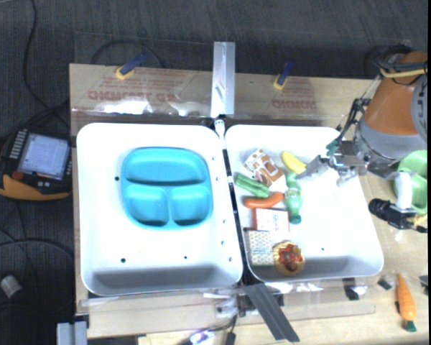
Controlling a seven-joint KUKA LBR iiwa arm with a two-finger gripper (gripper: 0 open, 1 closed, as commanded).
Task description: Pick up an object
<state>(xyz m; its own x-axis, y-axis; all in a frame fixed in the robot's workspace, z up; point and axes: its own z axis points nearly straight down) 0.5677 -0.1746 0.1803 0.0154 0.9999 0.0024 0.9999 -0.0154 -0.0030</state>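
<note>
Grey two-finger gripper [323, 165] over right shallow white bin [345, 221], fingers spread, nothing between them; just left, yellow plastic banana [294, 162], green plastic bottle [294, 201], orange toy carrot [264, 201].

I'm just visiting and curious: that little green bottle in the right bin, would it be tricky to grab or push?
Probably. The green bottle lies on its side and looks rounded, so a push may roll it. It looks like smooth plastic, perhaps slippery. It lies close to the orange carrot, which may get nudged too.

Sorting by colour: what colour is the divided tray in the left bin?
Light blue tray, camera view.
</note>
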